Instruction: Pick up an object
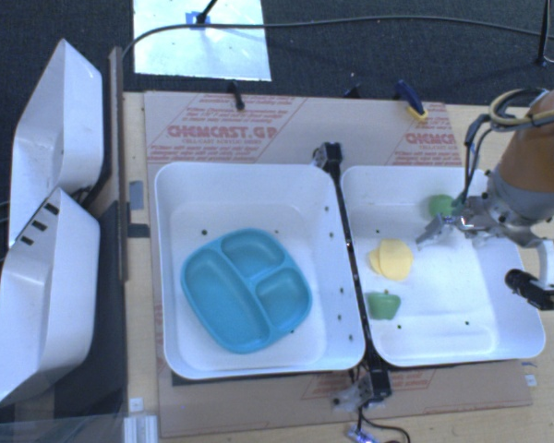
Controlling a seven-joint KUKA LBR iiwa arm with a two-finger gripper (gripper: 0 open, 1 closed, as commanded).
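In the right bin [443, 340] lie three small items: a green piece [439, 204] near the far side, a yellow piece [392, 259] towards the left wall, and a second green piece [383, 305] just in front of the yellow one. My gripper [441, 228] hangs low over the bin, just in front of the far green piece and to the right of the yellow one. The far green piece sits right by the gripper's tip; I cannot tell whether they touch. The grey arm with its orange band [535, 155] reaches in from the right.
The left bin [194, 201] holds a blue divided plate [246, 289]. A black divider clamp [331, 155] sits between the two bins. Two spare white bins [51, 247] lean at the far left, off the bench. A camera mount [535, 289] juts over the right bin's right edge.
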